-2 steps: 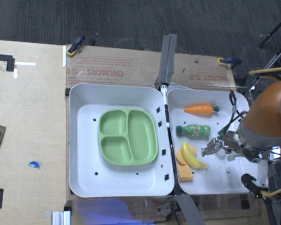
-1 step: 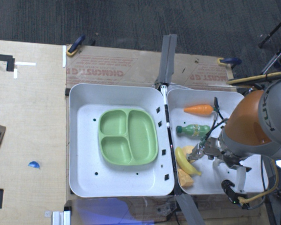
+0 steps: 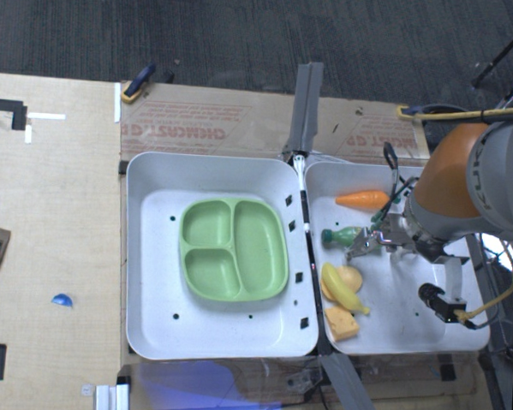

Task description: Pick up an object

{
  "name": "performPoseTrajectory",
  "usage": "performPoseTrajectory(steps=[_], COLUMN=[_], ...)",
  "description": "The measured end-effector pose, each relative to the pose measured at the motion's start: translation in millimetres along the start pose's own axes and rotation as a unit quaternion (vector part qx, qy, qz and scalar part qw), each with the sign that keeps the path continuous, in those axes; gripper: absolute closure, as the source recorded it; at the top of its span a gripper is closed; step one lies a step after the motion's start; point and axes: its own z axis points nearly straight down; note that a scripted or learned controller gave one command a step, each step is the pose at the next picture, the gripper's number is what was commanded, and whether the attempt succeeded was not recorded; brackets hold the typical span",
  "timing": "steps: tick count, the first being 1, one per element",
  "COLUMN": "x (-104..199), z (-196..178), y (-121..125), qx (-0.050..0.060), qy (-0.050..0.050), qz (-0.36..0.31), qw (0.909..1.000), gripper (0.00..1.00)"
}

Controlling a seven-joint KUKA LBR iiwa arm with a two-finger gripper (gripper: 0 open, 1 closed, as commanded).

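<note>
— Green, that little item (image 3: 340,238) in the right bin (image 3: 404,336): where did it lie?
— Just left of the gripper (image 3: 368,244), below the carrot (image 3: 362,198) and above the banana (image 3: 343,287).
— Was it held?
— I couldn't tell; whether the pincer was open or closed was hidden by the wrist.
— And the left bin (image 3: 150,263)?
— It held a green divided plate (image 3: 234,248).

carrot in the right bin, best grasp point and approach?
Grip the carrot mid-body, from above, fingers closing across its width. It lies flat, long axis roughly left to right, with bare bin floor on both long sides. The tapered tip would likely slip; the gripper sits just below it.
</note>
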Motion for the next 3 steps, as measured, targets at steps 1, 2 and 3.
performPoseTrajectory(steps=[1,2,3], x=[-21.2,20.3,19.8], z=[-40.4,-4.8,-13.4], y=[-7.2,43.0,42.7], qx=[0.0,0.0,0.001], qy=[0.0,0.0,-0.002], qz=[0.062,0.049,0.048], qw=[0.9981,0.9988,0.9989], gripper=[0.0,0.0,1.0])
